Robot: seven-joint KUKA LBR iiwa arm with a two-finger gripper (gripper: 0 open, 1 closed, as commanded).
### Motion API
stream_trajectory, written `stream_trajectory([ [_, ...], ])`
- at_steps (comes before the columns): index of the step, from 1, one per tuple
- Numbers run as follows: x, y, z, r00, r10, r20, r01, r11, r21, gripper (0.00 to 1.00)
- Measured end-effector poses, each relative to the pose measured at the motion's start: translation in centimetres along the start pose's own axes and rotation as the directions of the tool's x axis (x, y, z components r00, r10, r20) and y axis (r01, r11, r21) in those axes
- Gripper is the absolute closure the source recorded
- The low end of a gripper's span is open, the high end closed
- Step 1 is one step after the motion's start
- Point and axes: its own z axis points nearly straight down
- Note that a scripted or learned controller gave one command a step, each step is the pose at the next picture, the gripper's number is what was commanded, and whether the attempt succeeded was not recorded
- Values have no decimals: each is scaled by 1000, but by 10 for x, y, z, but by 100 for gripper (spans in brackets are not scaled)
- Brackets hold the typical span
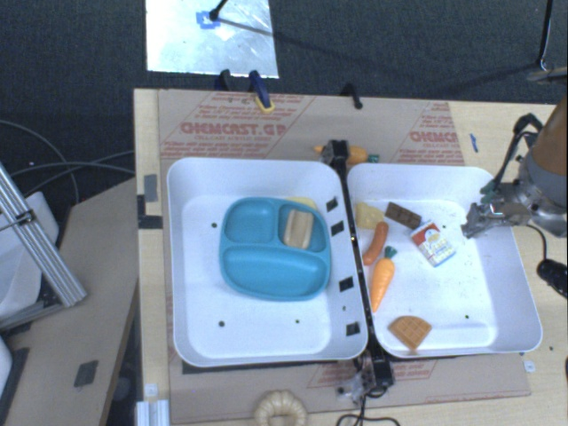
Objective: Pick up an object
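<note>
Approach underway: my gripper (472, 223) hovers at the right bin's (510, 331) far edge, grip state I cannot tell, nothing visibly held, nearest target the small red-and-white carton (434, 243) just beside it, so next I descend.

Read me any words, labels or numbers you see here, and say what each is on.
"CHEMCAST GP", red print on the board behind the left bin.
"CHEMC…", same print, cut off, behind the right bin, at.
Small packet: print too small to read.
</note>
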Motion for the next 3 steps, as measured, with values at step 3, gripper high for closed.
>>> stream_trajectory([
  [3, 91, 53, 9, 1000, -5, -4, 6, 1000, 5, 100],
])
